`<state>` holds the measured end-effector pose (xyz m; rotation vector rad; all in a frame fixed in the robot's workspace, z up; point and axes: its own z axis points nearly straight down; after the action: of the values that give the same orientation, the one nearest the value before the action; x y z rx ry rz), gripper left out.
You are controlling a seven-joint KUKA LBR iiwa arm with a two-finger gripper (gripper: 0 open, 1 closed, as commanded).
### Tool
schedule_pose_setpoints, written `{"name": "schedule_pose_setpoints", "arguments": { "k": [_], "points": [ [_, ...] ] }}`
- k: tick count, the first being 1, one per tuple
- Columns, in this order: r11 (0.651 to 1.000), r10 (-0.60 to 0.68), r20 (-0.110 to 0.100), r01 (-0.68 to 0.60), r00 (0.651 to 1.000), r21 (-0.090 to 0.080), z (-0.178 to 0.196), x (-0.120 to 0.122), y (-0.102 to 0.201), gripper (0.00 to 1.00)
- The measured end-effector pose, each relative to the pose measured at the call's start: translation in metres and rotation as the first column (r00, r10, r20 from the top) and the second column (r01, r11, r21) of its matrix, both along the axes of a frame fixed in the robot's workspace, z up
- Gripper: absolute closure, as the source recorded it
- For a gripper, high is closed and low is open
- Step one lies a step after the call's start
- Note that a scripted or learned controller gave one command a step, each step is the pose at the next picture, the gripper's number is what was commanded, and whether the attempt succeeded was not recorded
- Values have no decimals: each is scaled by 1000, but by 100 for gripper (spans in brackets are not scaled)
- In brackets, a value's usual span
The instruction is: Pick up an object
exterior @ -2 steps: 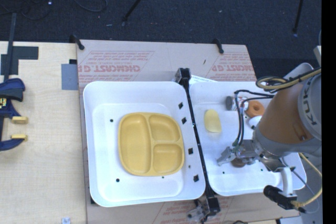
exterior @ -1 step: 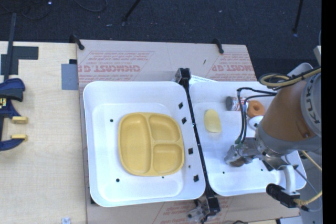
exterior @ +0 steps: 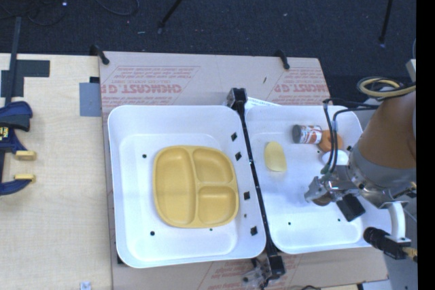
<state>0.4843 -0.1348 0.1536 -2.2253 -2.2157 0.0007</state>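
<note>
The arm covers the right bin's right wall and far-right corner, and is itself cut off at the picture's right edge. An orange object near that bin's far edge is half hidden behind the arm and a black cable, too little showing to tell what it is. The gripper is a blurred cluster of metal, its tips impossible to make out.
</note>
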Motion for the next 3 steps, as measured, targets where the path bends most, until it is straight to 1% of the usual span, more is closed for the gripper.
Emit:
{"name": "schedule_pose_setpoints", "arguments": {
  "k": [1, 2, 3],
  "points": [
    [1000, 6, 1, -6, 1000, 0, 56, -7, 0, 100],
    [1000, 6, 0, -6, 1000, 0, 89, -6, -1, 100],
    [1000, 8, -7, -8, 1000, 2, 75, 8, 49, 100]
  ]
}}
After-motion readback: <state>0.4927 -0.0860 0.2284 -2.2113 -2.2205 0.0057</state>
